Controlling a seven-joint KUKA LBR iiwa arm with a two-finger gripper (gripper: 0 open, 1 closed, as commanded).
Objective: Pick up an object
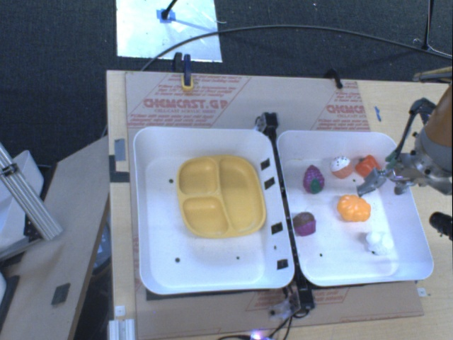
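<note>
Orange and ridged like a small pumpkin, the toy [353, 208] lies in the right bin [407, 264], just below the gripper [374, 182], whose fingers stand parted over the bin floor, grasping nothing

Grey arm reaching in from right, gripper [375, 183] low, pointing left

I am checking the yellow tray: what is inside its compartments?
The yellow tray in the left bin has three compartments; nothing lies in them. Whatever is beneath the tray is covered.
</note>
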